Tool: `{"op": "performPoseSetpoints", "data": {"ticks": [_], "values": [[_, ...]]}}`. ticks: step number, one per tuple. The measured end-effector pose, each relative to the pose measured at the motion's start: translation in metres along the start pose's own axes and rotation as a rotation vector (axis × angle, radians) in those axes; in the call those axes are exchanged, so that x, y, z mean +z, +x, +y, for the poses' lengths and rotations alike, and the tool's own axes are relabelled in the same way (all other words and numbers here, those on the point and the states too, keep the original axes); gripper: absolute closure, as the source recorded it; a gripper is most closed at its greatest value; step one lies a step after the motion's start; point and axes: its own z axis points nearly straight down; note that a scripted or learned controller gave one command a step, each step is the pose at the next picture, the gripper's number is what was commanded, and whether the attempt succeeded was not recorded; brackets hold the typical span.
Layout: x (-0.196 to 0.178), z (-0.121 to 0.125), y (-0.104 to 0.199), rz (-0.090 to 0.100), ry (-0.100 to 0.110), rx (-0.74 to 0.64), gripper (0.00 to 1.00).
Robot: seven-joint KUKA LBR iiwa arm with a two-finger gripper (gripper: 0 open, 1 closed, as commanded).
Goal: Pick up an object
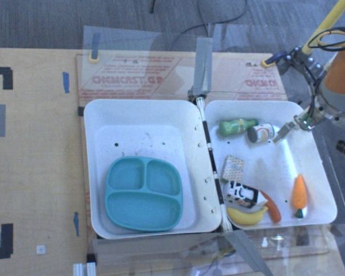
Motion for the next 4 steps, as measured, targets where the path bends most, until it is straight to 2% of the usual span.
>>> {"op": "performPoseSetpoints", "data": {"ticks": [1, 2, 3, 4], "values": [[0.058, 0.026, 0.020, 0.001, -0.001, -0.059, 0.00], [0.059, 0.061, 0.019, 0.004, 0.013, -0.157, 0.00], [0.048, 0.061, 0.019, 0.006, 0.015, -0.158, 1.00], [-0.067, 0.087, 0.076, 0.001, -0.001, -0.076, 1.00]]}}
